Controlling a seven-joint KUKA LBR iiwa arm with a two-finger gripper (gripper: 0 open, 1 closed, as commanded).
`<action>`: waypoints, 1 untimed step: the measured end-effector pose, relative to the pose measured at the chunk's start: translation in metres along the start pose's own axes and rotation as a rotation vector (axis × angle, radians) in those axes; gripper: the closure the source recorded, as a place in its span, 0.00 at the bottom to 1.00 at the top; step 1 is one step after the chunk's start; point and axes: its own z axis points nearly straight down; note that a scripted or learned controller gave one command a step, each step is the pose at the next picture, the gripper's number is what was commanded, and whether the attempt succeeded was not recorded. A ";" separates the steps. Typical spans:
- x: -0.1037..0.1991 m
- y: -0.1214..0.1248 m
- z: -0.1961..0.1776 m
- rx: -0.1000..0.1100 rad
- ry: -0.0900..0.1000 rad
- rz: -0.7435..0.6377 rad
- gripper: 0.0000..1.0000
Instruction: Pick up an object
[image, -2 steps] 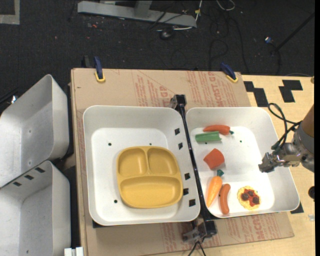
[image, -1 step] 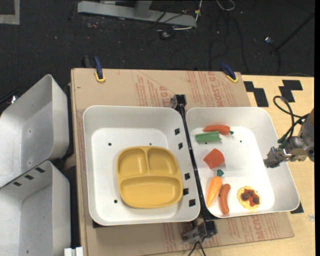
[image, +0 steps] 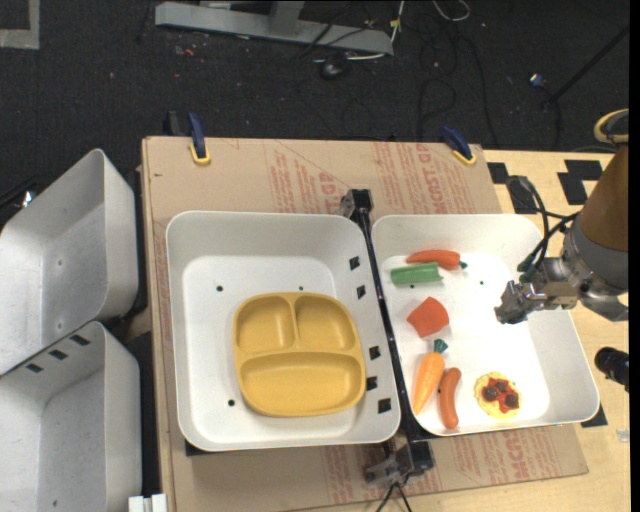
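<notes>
Nothing had been lifted at this moment, as far as the camera view showed: every toy food item lay on the floor of the right bin (image: 560, 330), so the whole pick was left to do. The claw (image: 512, 305) hung over the right part of that bin, reaching in from the right, with bare white floor beneath it. Whether it stood apart or together could not be told; it was dark and small against the wrist.

The nearest candidate was the red pepper piece (image: 429, 316), off to the claw's left at about the same depth, apart from it. Beyond that, toward the far wall, lay a red chili (image: 434, 258) and, just beside it, a green bean pod (image: 415, 273). Nearer the front wall were a carrot (image: 428, 378) and a sausage (image: 450, 397), side by side and touching or nearly so, with a small round pizza (image: 497, 393) to their right, near the claw's front side.

The left bin (image: 190, 320) held a yellow divided plate (image: 298, 353). Both bins sat on the cardboard-topped counter (image: 300, 170).
</notes>
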 end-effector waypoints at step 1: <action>0.048 0.025 0.007 0.001 0.001 -0.001 1.00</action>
